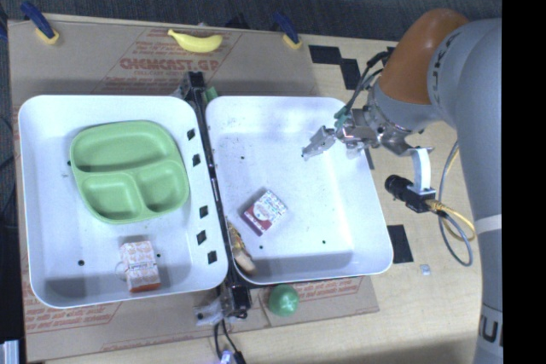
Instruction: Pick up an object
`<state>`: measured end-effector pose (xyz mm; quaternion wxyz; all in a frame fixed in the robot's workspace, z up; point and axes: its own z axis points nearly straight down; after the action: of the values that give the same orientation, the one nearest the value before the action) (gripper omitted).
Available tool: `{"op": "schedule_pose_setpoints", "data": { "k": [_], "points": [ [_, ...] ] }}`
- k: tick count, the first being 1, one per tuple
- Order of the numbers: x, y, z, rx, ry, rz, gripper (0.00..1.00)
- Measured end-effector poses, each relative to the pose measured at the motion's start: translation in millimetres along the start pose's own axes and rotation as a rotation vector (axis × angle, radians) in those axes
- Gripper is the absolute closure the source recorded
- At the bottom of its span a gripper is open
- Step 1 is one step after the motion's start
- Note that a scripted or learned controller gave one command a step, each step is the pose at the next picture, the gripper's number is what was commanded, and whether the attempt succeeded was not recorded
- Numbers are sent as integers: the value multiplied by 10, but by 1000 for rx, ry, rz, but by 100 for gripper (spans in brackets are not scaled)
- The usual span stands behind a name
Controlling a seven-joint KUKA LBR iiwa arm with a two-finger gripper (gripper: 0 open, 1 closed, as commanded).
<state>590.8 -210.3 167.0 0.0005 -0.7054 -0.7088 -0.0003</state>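
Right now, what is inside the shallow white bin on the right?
The right white bin holds a small red and white box; the gripper is above its floor. A brownish item sits at its left rim, partly hidden.

One fixed camera looks down aslant on both white bins (51, 286).

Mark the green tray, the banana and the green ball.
Green tray (128, 170), camera view: on the ridge between its compartments.
Banana (195, 39), camera view: on the middle of its curve.
Green ball (283, 300), camera view: on its centre.
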Motion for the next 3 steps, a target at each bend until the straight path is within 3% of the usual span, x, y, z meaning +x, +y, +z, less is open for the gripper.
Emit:
{"op": "schedule_pose_setpoints", "data": {
  "k": [1,2,3],
  "points": [
    [-5,309,14,1,0,0,0],
    [65,-360,759,5,0,-2,0],
    [452,533,748,0,1,-1,0]
  ]
}}
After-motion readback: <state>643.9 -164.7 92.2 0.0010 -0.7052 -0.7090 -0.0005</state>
